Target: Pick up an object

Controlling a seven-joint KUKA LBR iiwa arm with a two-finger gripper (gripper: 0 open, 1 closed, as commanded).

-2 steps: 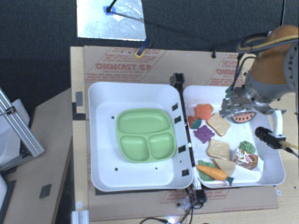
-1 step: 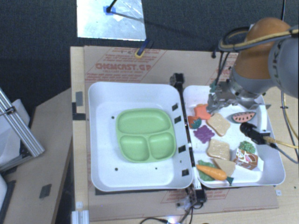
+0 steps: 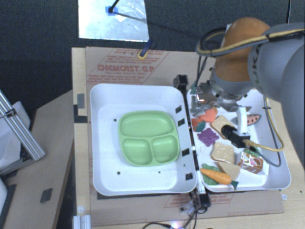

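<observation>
My gripper (image 3: 200, 102) hangs low over the far left corner of the right bin (image 3: 279, 175), under the orange-banded wrist. Just below it lie an orange-red toy piece (image 3: 208, 114) and a small teal piece (image 3: 198, 126). A purple toy (image 3: 208, 137) sits a little nearer. Two bread slices (image 3: 222, 152) (image 3: 229, 169) and a carrot (image 3: 215, 176) lie at the bin's front. A watermelon slice (image 3: 255, 119) rests to the right and a printed packet (image 3: 251, 163) near the front right. I see nothing held.
The left bin (image 3: 102, 128) holds a green divided plate (image 3: 147, 137). A row of black clips (image 3: 183, 123) runs along the wall between the bins. The bulky arm covers the right bin's far side.
</observation>
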